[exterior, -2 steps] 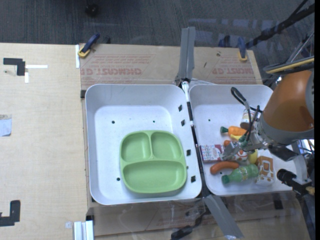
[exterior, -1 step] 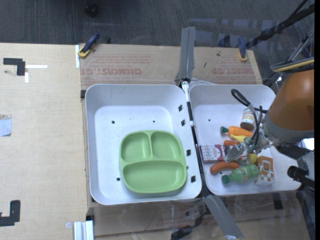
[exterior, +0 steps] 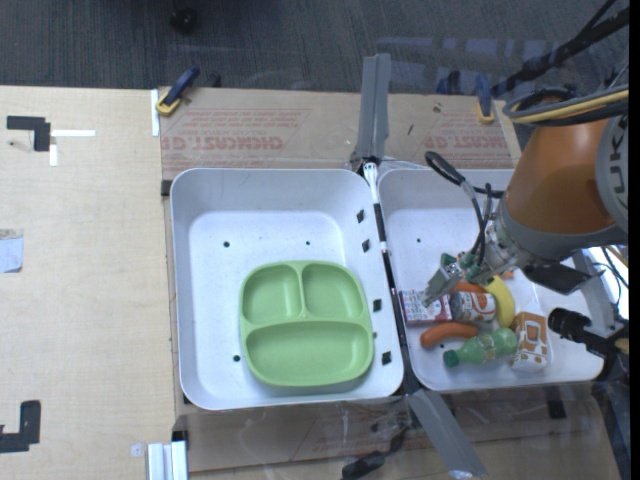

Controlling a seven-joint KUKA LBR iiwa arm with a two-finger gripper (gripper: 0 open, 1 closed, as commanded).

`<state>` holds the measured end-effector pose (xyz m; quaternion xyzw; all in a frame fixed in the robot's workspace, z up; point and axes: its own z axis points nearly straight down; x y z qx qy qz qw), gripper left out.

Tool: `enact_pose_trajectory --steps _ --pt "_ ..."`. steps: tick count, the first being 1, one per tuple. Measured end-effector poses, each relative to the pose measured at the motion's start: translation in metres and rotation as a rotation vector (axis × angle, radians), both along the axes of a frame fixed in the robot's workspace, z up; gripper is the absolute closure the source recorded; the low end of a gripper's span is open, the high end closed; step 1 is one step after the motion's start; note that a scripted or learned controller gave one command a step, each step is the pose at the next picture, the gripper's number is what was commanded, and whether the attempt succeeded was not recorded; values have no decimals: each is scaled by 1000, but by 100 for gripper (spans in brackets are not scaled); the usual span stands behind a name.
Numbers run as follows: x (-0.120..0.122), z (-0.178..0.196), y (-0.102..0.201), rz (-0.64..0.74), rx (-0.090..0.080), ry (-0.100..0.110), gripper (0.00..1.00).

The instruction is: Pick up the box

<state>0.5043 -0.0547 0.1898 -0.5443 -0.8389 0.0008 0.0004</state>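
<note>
Because the small flat box with red and white print (exterior: 422, 307) lies packed among other objects in the right-hand shallow white bin (exterior: 420, 218), a clean pick is judged difficult. An orange carrot-shaped toy (exterior: 449, 334) lies just at its five o'clock, a red and white packet (exterior: 474, 303) touches or nearly touches it at three o'clock, and a green plastic bottle (exterior: 484, 347) rests beyond the carrot. A neighbour could be caught together with the box, or instead of it, if the fingers are closed over the cluster. The box also sits close to the bin's wall at nine o'clock, so one finger could be blocked by that wall, and a flat-lying box could be pushed aside rather than lifted.

The grey arm with the orange band (exterior: 560, 183) is seen reaching in from three o'clock, its wrist bent downward over the cluster. The two-finger gripper (exterior: 450, 273) is held low, just at the one o'clock side of the box. Whether the claw is spread or closed cannot be told, since its tip is lost against the clutter; nothing is seen to be held by it.

A yellow banana toy (exterior: 503, 299) and a white and orange carton (exterior: 532, 340) lie farther toward three o'clock. A green divided plate (exterior: 305, 324) sits in the left-hand white bin (exterior: 200, 268), well apart from the work.
</note>
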Motion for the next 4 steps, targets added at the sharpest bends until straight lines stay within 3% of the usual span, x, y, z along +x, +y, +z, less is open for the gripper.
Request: enact_pose_trajectory --steps 1,2,3,4 --pt "8 -95 -53 -82 -1 -8 0" --pt "68 -95 -50 -248 0 -9 0" --pt "56 -94 -44 -347 0 -14 0" --pt "36 -94 -48 -359 0 -11 0"
